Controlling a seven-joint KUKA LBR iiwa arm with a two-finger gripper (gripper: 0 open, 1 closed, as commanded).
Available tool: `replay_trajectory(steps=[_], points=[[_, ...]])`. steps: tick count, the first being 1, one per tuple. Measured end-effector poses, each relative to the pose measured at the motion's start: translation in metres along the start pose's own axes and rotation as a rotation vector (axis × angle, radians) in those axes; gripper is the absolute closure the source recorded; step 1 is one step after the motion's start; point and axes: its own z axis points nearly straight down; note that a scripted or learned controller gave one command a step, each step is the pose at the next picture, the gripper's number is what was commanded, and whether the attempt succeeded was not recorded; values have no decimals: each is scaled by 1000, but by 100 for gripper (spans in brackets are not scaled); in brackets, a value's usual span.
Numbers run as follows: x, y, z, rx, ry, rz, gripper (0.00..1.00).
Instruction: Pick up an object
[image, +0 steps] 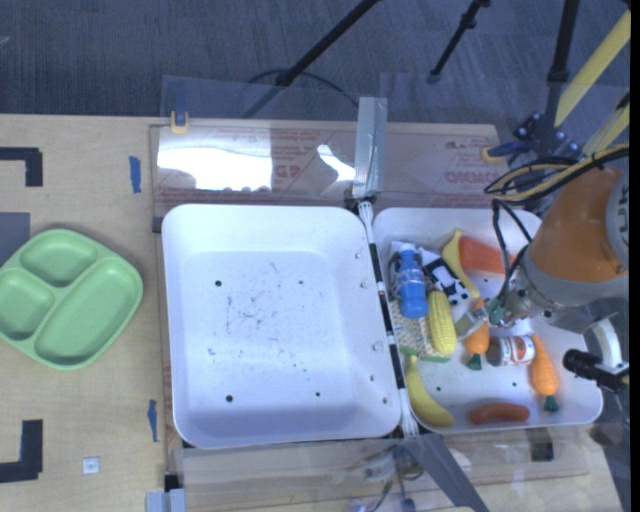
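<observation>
The right bin (580, 410) holds several toy foods. A blue bottle (408, 281) lies beside a corn cob (440, 322) on its left side, and a banana (428, 397) curves along the front left corner. A brown sausage (498, 411) lies at the front, with a carrot (543, 372) and a red-and-white can (513, 350) nearby. An orange-red piece (482, 256) sits at the back. My gripper (499, 312) hangs low in the bin, just above a small orange item (477, 341) and the can. The wrist hides its tip.
The left bin (270, 310) stands next to the right one, divided by a shared rim. A green divided plate (68, 297) rests on the bench at far left. Clear plastic walls rise behind both bins. Cables trail over the arm (580, 240) at right.
</observation>
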Motion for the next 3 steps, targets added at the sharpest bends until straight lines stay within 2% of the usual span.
replay_trajectory(steps=[1, 2, 3], points=[[-1, 2, -12, -7, -3, 2, 100], [34, -12, -7, 8, 4, 280, 100], [119, 10, -127, 6, 2, 362, 100]])
